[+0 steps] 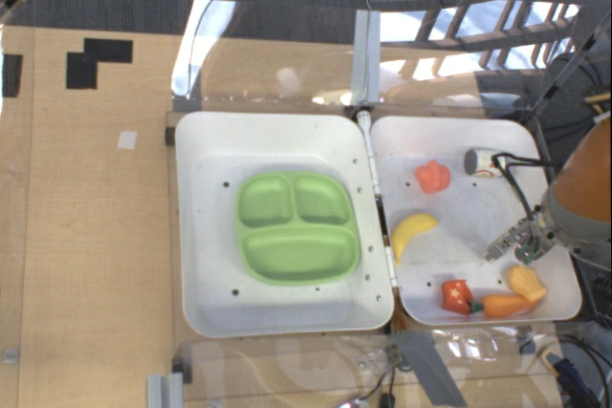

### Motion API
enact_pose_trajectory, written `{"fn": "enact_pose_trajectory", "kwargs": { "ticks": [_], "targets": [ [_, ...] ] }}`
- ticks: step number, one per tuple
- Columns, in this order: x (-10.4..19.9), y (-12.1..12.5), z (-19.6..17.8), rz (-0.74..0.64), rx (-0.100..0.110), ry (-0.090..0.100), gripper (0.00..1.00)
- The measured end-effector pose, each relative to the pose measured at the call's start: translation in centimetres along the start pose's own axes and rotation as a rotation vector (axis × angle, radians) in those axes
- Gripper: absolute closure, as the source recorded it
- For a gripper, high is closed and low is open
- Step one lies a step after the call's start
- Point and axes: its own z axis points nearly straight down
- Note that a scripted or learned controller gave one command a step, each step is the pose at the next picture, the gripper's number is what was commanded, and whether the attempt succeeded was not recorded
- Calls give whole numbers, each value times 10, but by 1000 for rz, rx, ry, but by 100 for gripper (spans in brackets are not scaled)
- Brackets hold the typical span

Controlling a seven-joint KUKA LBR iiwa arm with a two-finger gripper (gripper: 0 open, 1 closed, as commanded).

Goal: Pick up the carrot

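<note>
The carrot [505,305] is a short orange piece lying at the front edge of the right bin [459,134], between a red pepper and a yellow-orange item. My gripper [513,246] hangs over the right side of that bin, just up and slightly right of the carrot and apart from it. It looks open, with nothing between its fingers. The arm's orange band [585,182] rises behind it at the right edge.
In the right bin lie a red pepper [457,295] touching the carrot's left end, a yellow-orange item [528,284] at its right, a banana [411,232] and a pink fruit [433,177]. The left bin [206,205] holds a green divided plate [296,226]. A black cable [512,169] crosses the right bin.
</note>
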Motion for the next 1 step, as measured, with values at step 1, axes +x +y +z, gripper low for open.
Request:
{"fn": "enact_pose_trajectory", "kwargs": {
  "ticks": [1],
  "targets": [
    [-4,-6,0,-954,-3,-5,100]
  ]
}}
